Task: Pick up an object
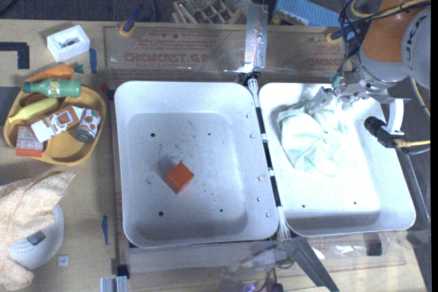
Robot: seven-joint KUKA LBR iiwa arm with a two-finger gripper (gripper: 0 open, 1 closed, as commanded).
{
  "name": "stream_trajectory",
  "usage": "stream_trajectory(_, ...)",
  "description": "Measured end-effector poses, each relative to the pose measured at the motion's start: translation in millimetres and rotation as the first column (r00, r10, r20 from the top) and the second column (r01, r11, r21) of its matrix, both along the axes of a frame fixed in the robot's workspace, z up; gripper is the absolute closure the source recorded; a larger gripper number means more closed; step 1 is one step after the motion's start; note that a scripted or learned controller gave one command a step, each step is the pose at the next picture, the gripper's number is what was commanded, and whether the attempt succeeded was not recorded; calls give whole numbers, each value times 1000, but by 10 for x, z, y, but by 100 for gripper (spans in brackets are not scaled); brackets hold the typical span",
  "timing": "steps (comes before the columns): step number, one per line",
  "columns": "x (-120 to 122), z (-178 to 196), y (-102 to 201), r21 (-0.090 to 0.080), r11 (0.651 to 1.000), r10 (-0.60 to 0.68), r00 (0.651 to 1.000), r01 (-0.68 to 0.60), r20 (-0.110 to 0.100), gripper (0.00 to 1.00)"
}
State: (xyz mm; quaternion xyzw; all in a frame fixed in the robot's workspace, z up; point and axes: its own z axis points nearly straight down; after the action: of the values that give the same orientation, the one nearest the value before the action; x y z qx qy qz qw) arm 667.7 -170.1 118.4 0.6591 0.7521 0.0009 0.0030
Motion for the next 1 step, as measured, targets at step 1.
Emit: stream_trajectory(1,13,-277,342,0,992,126,992,-126,1,0)
